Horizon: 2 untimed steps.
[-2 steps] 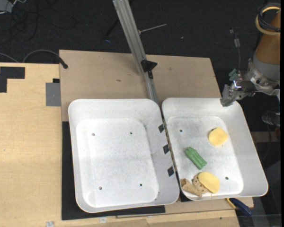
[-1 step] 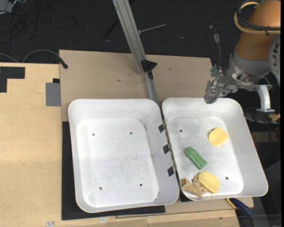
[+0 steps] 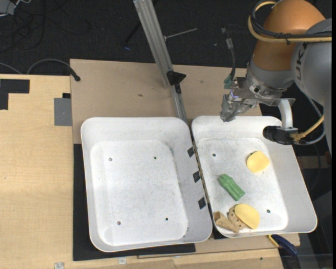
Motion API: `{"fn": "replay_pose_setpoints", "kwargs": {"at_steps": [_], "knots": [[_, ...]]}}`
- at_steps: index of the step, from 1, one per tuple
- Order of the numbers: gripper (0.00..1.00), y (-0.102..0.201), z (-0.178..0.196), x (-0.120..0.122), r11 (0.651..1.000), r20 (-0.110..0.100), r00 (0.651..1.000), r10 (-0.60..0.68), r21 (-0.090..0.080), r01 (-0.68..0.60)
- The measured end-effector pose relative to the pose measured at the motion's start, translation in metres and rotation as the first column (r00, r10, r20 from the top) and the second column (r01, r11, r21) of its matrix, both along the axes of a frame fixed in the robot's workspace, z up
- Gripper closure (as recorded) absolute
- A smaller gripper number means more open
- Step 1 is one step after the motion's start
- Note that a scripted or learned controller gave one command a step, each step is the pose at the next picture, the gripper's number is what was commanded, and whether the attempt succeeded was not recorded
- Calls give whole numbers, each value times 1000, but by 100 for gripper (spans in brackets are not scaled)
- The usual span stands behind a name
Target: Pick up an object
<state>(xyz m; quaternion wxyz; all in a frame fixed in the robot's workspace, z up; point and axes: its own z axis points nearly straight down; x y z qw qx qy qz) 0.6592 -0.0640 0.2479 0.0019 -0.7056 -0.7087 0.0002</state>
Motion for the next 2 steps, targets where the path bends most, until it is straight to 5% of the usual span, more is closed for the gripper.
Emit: {"fn": "replay_pose_setpoints", "kwargs": {"at_steps": [2], "knots": [[100, 120, -13, -12, 1000, -2, 1000, 0, 0, 0]]}}
